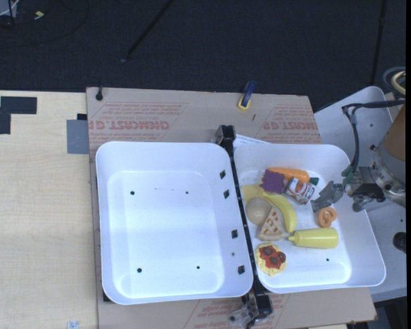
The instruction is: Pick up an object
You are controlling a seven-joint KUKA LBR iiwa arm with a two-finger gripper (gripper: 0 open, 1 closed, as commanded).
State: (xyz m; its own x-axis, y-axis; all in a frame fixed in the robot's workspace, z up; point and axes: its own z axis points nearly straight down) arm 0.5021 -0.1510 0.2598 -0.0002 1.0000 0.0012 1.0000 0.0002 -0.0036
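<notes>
The right bin [359, 266] holds several toy foods. Among them are a purple piece [274, 181], an orange carrot [288, 173], a small can [302, 191], a banana [279, 204], a beige round piece [257, 211] and a pizza slice [272, 223]. There are also a yellow bottle [315, 238], an orange ring [325, 216] and a small round pizza [270, 259]. My gripper [344, 196] hangs over the bin's right side, just above the orange ring and right of the can. Its fingers are spread, with nothing between them.
The left bin [116, 184] sits beside the right one, with a black divider rail [236, 211] between them. Both rest on a cardboard sheet [164, 118]. A blue-and-yellow clamp [246, 96] is at the sheet's back edge. Cables and the arm's body fill the far right.
</notes>
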